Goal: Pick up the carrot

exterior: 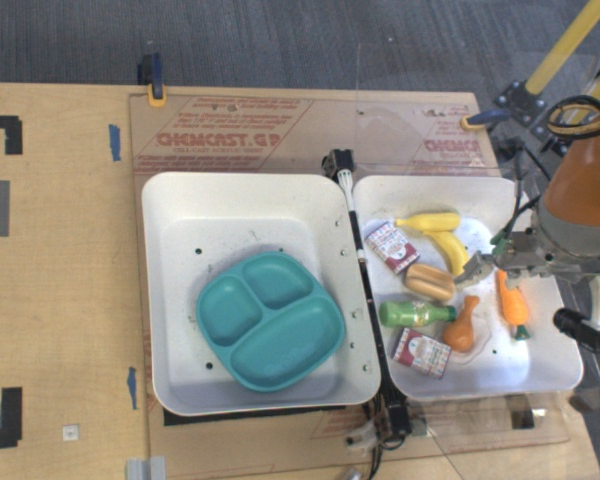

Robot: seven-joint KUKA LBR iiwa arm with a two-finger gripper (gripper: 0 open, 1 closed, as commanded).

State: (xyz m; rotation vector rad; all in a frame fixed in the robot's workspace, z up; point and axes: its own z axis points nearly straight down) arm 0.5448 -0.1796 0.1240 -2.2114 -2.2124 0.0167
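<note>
Here the gripper (502, 260) hovers just above the carrot (513, 304); its grip state I cannot tell. Next: descend squarely onto it.

Both white bins (170, 298) look like smooth moulded plastic with a slight sheen. The teal divided plate (270, 318) is matt plastic. At three o'clock, the carrot (513, 305) and banana (438, 230) look like glossy toy plastic. The counter (60, 298) looks like pale, matt plywood, and a clear scuffed sheet (310, 133) lies at twelve o'clock.
</note>
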